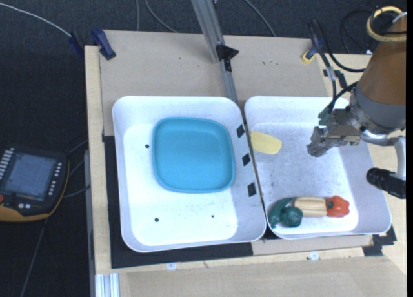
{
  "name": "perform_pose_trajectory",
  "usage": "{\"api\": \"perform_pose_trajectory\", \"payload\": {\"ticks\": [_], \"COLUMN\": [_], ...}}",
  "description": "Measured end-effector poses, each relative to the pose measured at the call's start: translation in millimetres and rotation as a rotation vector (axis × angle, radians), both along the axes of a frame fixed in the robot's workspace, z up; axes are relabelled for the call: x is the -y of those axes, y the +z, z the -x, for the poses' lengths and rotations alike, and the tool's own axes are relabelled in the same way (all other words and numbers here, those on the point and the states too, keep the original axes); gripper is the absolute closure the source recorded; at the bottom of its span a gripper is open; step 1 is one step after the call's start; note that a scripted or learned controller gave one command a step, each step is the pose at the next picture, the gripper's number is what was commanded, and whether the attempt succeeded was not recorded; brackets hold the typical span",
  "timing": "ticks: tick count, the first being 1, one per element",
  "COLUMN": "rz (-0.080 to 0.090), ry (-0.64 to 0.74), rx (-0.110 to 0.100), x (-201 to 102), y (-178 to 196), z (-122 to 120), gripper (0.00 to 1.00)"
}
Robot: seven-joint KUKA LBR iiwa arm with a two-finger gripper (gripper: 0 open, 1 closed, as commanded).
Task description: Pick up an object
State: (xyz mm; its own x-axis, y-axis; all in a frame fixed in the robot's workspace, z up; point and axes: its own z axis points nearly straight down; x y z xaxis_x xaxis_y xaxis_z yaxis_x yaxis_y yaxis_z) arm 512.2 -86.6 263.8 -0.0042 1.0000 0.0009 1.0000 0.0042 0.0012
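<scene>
**benchwatcher:** So where's the stuff sitting? Using the right bin [381,215] as the reference.

**kuka_fan:** Along its near wall there's a little row, touching end to end: a dark green lump [286,214], a tan wooden piece [310,206] and a red piece [337,206]. Further back, by its left wall, lies a pale yellow piece [265,143]. Left of that bin is the other bin [129,160], with a blue plate [193,154] in it.

**benchwatcher:** And the gripper?

**kuka_fan:** The gripper [317,148] hangs over the bin's far right part, well apart from the row. Fingers — honestly can't tell, too blurry. Nothing visibly in them.
</scene>
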Motion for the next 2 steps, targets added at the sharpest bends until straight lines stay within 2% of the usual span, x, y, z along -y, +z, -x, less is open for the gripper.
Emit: {"api": "perform_pose_trajectory", "payload": {"ticks": [1, 2], "rz": [0.000, 0.000], "ry": [0.000, 0.001], "rx": [0.000, -0.002], "x": [-46, -102], "y": [3, -14], "z": [-2, -1], "gripper": [1.00, 1.00]}}
